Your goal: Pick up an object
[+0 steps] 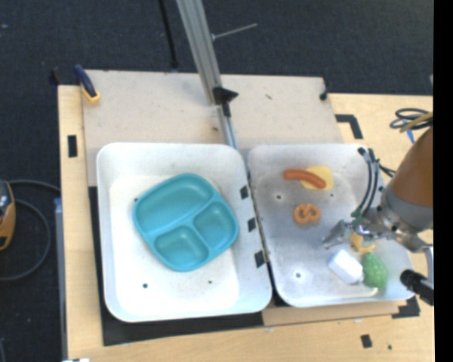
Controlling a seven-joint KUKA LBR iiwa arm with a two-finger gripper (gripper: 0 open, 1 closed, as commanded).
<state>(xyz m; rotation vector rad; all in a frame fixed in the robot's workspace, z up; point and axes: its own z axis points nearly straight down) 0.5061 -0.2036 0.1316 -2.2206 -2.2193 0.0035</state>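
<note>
Gripper (346, 236) low in right bin (287, 277), finger state unclear.
Just above white block (346, 266) and green toy (374, 271); pretzel (306, 214) up-left.

A robotics lab is showing here: a plywood counter (196, 111) is sitting on dark carpet (75, 21), carrying two white bins (121, 292) marked off with black tape. An aluminium camera mast (200, 40) is rising behind them, and cables (30, 202) are trailing across the floor.

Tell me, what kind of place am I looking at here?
Probably a robotics lab test bench: two shallow white bins side by side, a grey robot arm with an orange band reaching in, and toy food like a small orange pretzel.
</note>
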